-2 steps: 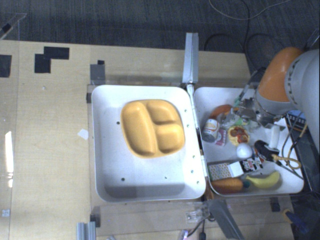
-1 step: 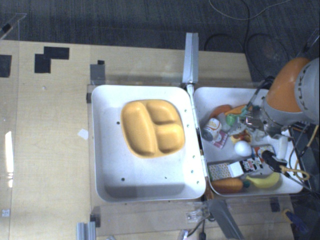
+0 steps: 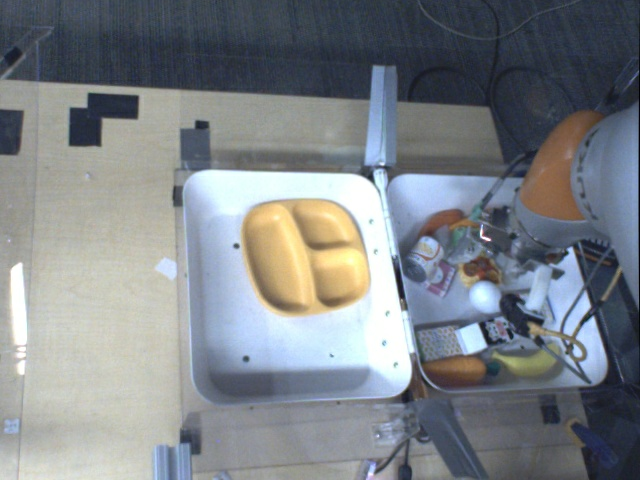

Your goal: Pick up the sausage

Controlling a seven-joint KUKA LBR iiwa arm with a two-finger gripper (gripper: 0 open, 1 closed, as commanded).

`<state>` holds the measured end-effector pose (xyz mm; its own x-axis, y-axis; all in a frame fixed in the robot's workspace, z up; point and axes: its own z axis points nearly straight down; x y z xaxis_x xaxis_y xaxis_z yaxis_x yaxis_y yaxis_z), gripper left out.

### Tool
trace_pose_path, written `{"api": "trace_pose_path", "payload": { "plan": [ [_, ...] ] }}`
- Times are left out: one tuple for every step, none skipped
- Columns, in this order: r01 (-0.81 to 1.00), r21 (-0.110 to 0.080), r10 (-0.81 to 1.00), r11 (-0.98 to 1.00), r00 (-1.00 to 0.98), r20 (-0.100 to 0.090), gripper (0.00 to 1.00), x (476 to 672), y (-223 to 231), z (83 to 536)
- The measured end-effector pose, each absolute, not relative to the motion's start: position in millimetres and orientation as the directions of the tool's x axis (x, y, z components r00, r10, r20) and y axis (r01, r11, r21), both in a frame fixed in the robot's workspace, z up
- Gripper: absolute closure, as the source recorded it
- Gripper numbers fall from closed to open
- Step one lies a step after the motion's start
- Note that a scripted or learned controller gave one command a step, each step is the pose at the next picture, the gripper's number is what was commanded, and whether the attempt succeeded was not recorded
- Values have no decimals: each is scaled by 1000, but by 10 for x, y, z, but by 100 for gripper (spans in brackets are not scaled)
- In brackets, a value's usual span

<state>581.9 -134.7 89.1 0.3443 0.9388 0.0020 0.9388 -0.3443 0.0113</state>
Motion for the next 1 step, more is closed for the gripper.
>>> {"api": "trace_pose_path", "payload": {
  "plan": [
    [905,5,905,-425,425,2,0,6412,-1691,868]
  ]
}}
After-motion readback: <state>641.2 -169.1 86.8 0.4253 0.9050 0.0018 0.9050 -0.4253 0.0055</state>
